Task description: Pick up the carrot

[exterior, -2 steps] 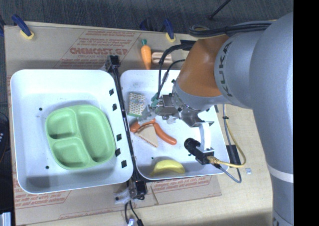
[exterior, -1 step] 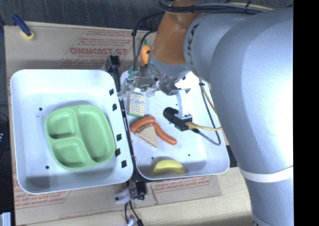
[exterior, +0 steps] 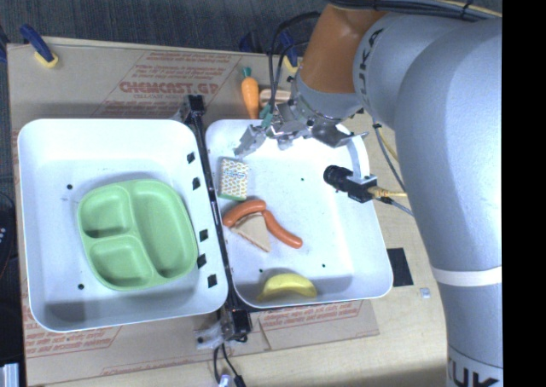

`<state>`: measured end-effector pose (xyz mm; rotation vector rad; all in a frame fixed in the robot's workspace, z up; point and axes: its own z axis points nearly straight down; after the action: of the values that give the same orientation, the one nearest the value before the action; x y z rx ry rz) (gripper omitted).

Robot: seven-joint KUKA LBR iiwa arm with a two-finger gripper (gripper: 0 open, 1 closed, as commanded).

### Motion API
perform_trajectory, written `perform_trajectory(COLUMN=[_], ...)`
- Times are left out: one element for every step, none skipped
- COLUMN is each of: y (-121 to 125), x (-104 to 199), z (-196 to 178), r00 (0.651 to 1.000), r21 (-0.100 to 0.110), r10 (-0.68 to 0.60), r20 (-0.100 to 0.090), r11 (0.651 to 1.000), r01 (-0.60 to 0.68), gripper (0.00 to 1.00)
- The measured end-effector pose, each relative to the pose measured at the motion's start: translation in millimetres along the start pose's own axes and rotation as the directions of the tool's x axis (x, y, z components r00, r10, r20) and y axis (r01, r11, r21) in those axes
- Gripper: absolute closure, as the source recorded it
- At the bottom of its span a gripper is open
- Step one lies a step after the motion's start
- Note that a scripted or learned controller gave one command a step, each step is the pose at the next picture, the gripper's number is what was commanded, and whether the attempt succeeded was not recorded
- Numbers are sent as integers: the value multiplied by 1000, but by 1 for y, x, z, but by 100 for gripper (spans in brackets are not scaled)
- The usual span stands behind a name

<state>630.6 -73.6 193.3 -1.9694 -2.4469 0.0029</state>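
Status: pick not yet made. Carrot (exterior: 249, 95), small, orange, tapered, green top, smooth like moulded plastic, lies on the cardboard just beyond the right bin's (exterior: 358, 232) far-left corner, outside it. Gripper (exterior: 256, 136), metallic, sits over that same corner inside the rim, near the carrot; nothing between its fingers, spread cannot be told. Left: reach, close, lift. Right bin: two glossy sausages (exterior: 264, 219), banana (exterior: 288, 286). Left bin: matte green divided plate (exterior: 135, 232).
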Motion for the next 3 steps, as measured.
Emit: perform_trajectory(y=[18, 11, 10], x=[-41, -38, -77], z=[-111, 42, -2], r00=[1000, 982, 988], r21=[-2, 5, 0], r10=[28, 190, 156], r20=[0, -2, -1], r11=[1000, 982, 988], r01=[-28, -190, -156], gripper=[0, 0, 0])
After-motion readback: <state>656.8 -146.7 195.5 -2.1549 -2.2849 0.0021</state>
